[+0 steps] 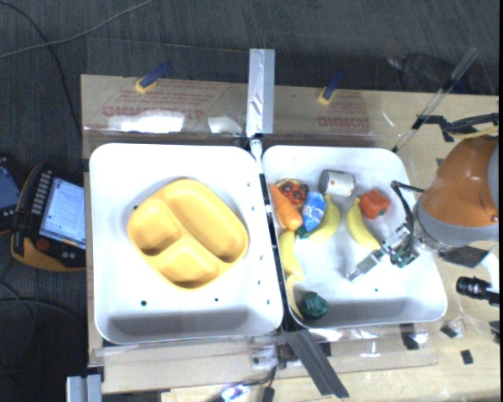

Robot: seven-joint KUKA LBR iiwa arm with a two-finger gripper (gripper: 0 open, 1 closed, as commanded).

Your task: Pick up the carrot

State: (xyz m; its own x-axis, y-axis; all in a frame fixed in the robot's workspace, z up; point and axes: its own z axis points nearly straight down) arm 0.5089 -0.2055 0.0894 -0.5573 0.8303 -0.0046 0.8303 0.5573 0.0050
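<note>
on the floor by the bench's left edge lies a teach pendant (46, 216), out of the way of the work. the left bin (109, 308) carries a yellow compartment plate (187, 232) near its middle, tilted a little, probably as the spot where picked things are meant to go. a metal divider strip (261, 99) runs from the bench's far edge to the seam between the bins.

the carrot (284, 206) is in the right bin (419, 304), hard against its left wall toward the far left corner. its long axis runs roughly along that wall, slightly slanted, with the thicker end toward the bench's far edge and the tip pointing toward the near edge. a red and dark toy (295, 192) touches its upper right side and a blue item (313, 210) sits just beside it, so a grasp would likely need to come down across the narrow width, clear of the wall.

further right come a yellow banana (327, 222), a grey cylinder (338, 182), a second banana (360, 227) and a small red-orange block (374, 204). a green ball (313, 306) rests near the near left corner.

the gripper (367, 264) hangs low over the bin's right half, well apart from the carrot, fingers parted and grasping nothing, seemingly not yet aimed at its target.
</note>
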